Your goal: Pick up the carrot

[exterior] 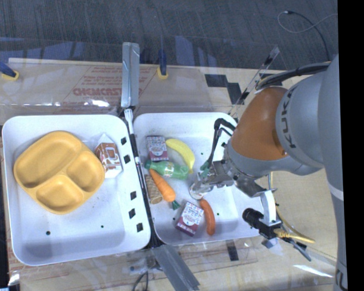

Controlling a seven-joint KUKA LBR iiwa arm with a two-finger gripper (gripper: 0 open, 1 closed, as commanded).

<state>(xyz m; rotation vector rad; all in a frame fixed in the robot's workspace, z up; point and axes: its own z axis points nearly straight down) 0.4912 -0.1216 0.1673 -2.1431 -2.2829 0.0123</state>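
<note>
One grey arm (289,129) reaches in from your right, its orange band bulging over the right bin's (230,233) far side and its wrist bent down into that bin. You can see the hand (201,186) low over the bin floor, near the middle, but you cannot tell from this angle how it is set.

Your carrot (162,184) lies to the left of the hand, well apart from it, slanting from upper left to lower right on the bin floor. Its upper end sits just under a green bottle (168,168), and a yellow banana (181,152) curves above that. A red-brown carton (156,148) lies near the bin's left wall, a second small carton (189,218) sits below the carrot, and an orange sausage-like piece (208,216) lies just beneath the hand.

Look left and the other bin (30,248) holds a yellow divided plate (58,171) with a small carton (109,157) beside it. Both bins rest on a pale wooden worktop (308,185), with dark carpet beyond.
</note>
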